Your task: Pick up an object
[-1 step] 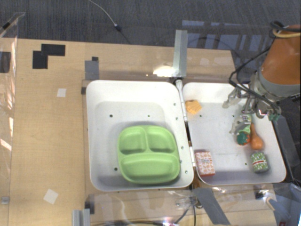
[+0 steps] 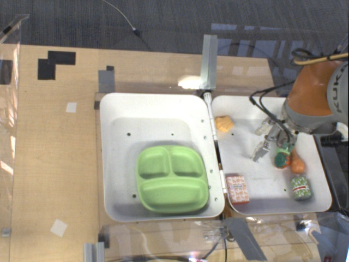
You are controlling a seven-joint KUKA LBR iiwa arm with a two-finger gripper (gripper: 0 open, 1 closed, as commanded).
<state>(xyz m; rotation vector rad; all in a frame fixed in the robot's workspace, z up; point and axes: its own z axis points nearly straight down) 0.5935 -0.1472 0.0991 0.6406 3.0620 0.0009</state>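
Two shallow white bins sit side by side on your wooden bench (image 2: 54,162), sharing a raised middle rim. Your left bin (image 2: 117,113) carries a light green plastic divided plate (image 2: 172,178) in its lower half, leaving the upper floor and the corners bare. Your right bin (image 2: 240,146) holds the loose pieces: a small yellow-tan lumpy food toy (image 2: 223,124) just beside the middle rim near the top, a red and white patterned box (image 2: 237,189) lying against the near left corner, and a green and white can (image 2: 300,188) lying close to the near right corner. A round teal object (image 2: 281,159) and an orange rounded object (image 2: 297,164) sit touching each other by the right wall.

Your grey arm with the orange band (image 2: 311,91) reaches in from the right, and the two-finger gripper (image 2: 265,146) hangs over the right bin's middle, just left of the teal object. Its jaws look spread apart, with nothing between them. You have bare white floor between the gripper and the patterned box, and more toward the yellow toy; the right wall side is crowded.
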